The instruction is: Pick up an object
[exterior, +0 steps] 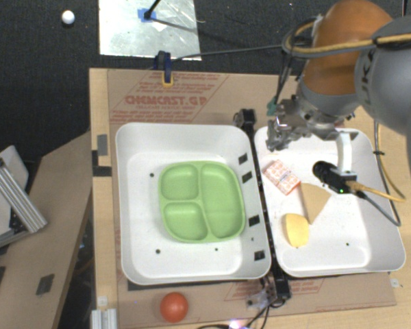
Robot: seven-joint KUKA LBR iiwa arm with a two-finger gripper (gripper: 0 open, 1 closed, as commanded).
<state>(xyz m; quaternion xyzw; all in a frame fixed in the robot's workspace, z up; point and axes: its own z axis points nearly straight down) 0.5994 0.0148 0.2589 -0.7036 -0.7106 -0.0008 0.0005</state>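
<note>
Camera view: pincer (279, 137) hangs by the right bin's (371, 247) corner rim, its spread unreadable. Pink packet (281, 176) just beside it, bare floor beyond.

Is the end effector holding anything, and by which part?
Nothing visibly: the end effector hangs above the right bin, while the pink packet lies apart on its floor.

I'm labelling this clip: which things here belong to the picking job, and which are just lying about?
Job: gripper, right bin, packet, tan wedge, yellow lump, left bin, green tray.
Lying about: orange ball, white ball, foil sheet.
</note>
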